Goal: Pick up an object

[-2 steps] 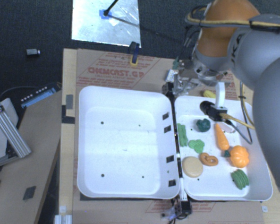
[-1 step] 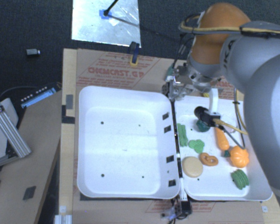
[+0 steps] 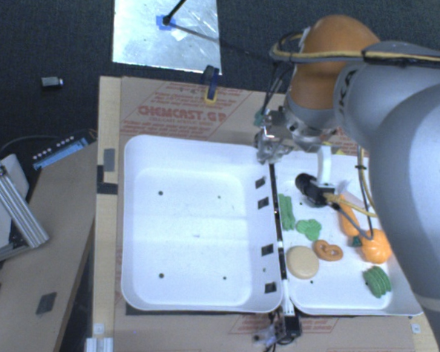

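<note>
At centre right of the frame: right-hand bin, white and shallow, edge to edge with the left-hand bin at centre left. Both on a cardboard sheet printed in red.

Contents of the right-hand bin, all loose:
- green strip: long, lying just beside the dividing rim, upper left of the bin.
- green lump: small, just right of the strip's lower end.
- beige disc: round, below the lump, near the dividing rim.
- orange ring: pretzel-like, just beside the disc on its upper right.
- orange cone: carrot-like, slanting, above and right of the ring.
- orange ball: at the cone's lower end, touching or nearly so.
- green ridged piece: lower right of the bin, apart from the rest.

Gripper: at upper centre, over the far end of the rim where the bins meet, above the strip and apart from every item. Degree of opening, and any hold, not to be told from this angle.

Arm: grey, orange band above the wrist, at upper right.
</note>
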You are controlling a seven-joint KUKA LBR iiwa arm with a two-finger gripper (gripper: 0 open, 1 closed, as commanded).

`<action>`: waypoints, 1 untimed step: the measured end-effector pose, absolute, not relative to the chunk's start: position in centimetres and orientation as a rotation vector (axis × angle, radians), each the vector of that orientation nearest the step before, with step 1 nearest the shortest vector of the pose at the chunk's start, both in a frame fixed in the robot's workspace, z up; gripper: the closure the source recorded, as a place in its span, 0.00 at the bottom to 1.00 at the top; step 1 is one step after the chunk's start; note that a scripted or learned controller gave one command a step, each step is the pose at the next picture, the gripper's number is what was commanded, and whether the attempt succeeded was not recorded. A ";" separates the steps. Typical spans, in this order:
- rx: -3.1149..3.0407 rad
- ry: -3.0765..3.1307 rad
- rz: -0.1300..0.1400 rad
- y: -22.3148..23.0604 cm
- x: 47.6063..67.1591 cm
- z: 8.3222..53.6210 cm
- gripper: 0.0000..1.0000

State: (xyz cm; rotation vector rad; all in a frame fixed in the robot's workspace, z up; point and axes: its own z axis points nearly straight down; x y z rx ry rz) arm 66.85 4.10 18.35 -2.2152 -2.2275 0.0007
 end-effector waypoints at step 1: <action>-2.220 -2.236 -0.020 6.7 67.0 31.5 1.00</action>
